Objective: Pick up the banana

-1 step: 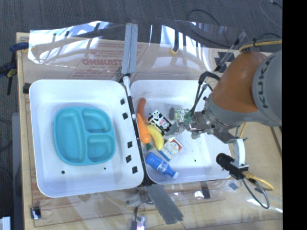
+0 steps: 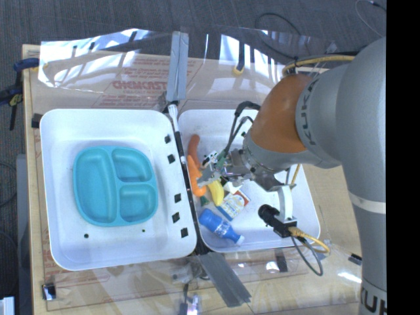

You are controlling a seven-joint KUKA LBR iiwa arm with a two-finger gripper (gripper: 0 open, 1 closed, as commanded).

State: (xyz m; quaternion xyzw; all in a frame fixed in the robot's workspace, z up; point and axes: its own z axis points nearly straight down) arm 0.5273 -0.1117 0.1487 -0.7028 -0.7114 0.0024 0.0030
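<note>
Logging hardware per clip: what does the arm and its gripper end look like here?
The arm is bulky, rounded and matte grey, with a broad orange band above the wrist and partial dark lettering on the grey casing. Thin black cables loop from the wrist, and a yellow cable runs over the top. The gripper is a small cluster of dark and metallic parts.

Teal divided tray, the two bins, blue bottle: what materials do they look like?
Teal divided tray: looks like molded plastic, matte, with uniform color and soft rounded compartment edges. Left white bin and right white bin: likely thin formed plastic, semi-matte, with rounded corners and a thin rim. Blue bottle: probably plastic with slight sheen; too small to be sure.
</note>
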